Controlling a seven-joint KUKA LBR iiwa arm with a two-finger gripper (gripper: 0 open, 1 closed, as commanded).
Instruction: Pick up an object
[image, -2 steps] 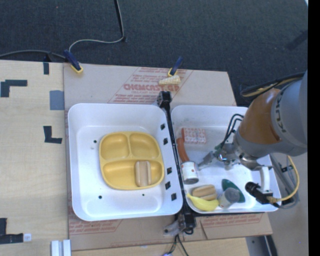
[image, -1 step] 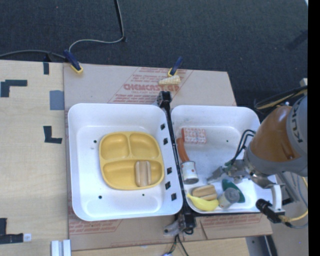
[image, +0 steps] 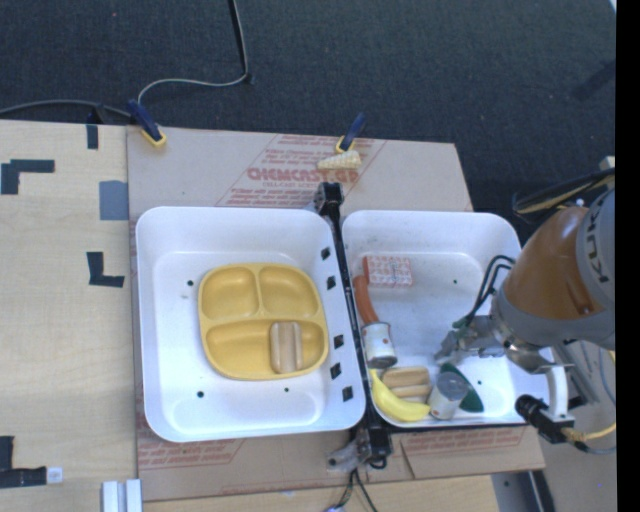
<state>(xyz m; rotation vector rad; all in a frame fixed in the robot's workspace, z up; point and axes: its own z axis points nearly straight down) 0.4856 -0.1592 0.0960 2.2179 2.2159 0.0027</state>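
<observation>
Nearest to us, in the right bin (image: 430, 222), we see a curved banana (image: 392, 403), a bread roll (image: 406, 380) and a grey cylinder (image: 446, 394), close together at the front wall. The jaws (image: 458, 342) hang just above them; we cannot tell their state. Farther, a small can (image: 379, 344) and a flat red packet (image: 388, 270).

Counter (image: 60, 300): pale wood-grain top with dark tape marks along its left part, covered at centre by a printed brown cardboard sheet (image: 290, 170). Two shallow white bins lie side by side on the cardboard, touching: left bin (image: 160, 330) and right bin (image: 440, 225). Blue-and-yellow clamps (image: 147, 122) grip the cardboard's far edge.
</observation>
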